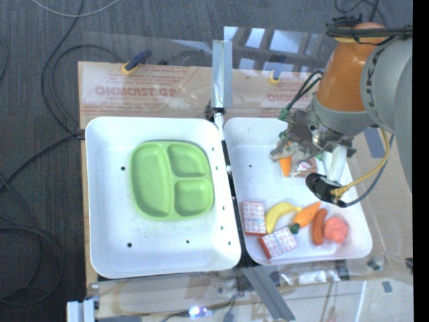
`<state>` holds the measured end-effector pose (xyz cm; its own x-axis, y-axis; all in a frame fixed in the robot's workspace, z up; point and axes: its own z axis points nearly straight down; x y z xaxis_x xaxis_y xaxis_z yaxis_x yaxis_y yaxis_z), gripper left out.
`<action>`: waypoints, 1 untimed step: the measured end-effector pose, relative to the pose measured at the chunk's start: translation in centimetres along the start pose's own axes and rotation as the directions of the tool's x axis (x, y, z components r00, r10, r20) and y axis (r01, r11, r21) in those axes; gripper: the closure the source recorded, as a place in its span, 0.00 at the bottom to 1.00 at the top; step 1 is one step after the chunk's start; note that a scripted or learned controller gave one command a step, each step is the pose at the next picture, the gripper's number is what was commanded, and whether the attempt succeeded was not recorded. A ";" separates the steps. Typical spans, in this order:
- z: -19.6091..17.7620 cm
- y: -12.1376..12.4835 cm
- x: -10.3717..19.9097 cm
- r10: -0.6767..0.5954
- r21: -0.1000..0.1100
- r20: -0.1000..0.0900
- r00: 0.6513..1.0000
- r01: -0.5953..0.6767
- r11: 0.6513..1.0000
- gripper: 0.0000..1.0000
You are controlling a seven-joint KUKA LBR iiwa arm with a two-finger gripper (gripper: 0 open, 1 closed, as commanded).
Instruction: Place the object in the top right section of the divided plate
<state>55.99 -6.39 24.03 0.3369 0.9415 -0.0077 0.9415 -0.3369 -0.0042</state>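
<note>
A green divided plate (151, 180) lies in the middle of the left bin (107, 247); its top right section (188, 158) holds nothing. My gripper (289, 158) hangs over the upper part of the right bin (255, 143), below the orange band of the arm. A small orange toy piece (286, 166) sticks out between its fingers, so the gripper is shut on it. The piece is well to the right of the plate, beyond the rims where the two bins meet.
Toy food lies along the right bin's front: two red-and-white boxes (253, 217) (278, 242), a banana (280, 213), a carrot (307, 215), a red sausage (319, 225) and a pink lump (336, 229). A black round part with a yellow cable (323, 186) hangs by the wrist.
</note>
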 end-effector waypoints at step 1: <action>5.5 -4.2 3.3 -0.128 0.002 -0.005 0.992 0.128 0.992 1.00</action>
<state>53.09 -1.89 18.48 0.2135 0.9769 -0.0017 0.9769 -0.2135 -0.0074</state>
